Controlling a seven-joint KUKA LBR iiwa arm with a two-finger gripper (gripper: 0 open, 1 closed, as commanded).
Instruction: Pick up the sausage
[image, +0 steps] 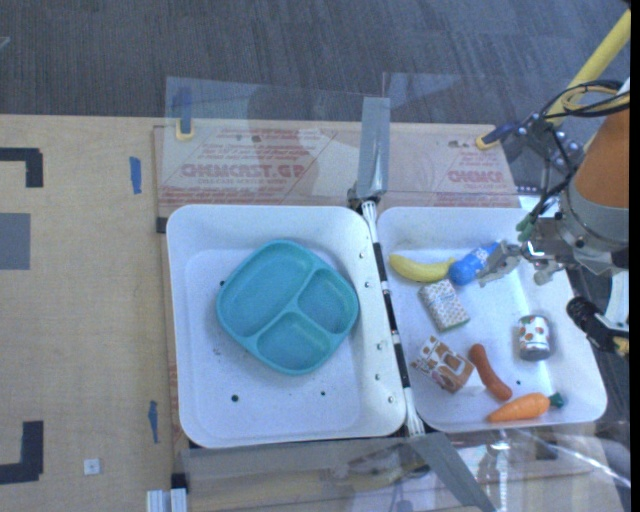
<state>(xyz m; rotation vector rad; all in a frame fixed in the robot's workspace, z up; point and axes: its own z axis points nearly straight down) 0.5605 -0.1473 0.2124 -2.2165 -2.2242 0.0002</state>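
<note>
Camera view, smooth reddish-brown curved sausage (489, 371)

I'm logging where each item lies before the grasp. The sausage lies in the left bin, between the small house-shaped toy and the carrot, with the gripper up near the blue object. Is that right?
Not quite: the sausage lies in the right bin, not the left. The camera view shows it there between the house-shaped toy and the carrot, with the gripper up near the blue object.
</note>
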